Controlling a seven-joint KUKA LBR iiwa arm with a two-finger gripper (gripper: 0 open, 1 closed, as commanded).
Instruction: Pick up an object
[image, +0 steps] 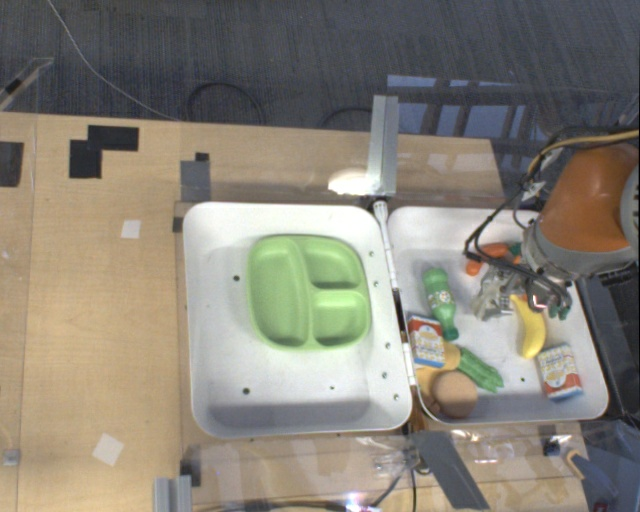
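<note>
The right bin (440, 238) holds several small items. A green bottle (438, 300) lies near its left wall, with a red-and-white carton (427, 342) just below it. Further down are a green vegetable (481, 370) and a brown round item (455, 392). A yellow banana (530, 330) and a small can (559, 372) lie at the right. My gripper (497, 298) hangs low over the bin's middle, between the bottle and the banana, right beside the banana's upper end. An orange item (476, 266) peeks out at the gripper's upper left.
The left bin (220, 380) holds a green divided plate (306, 291). A metal post (383, 150) stands behind the wall between the two bins. My arm's orange band (592, 200) overhangs the right bin's far right corner.
</note>
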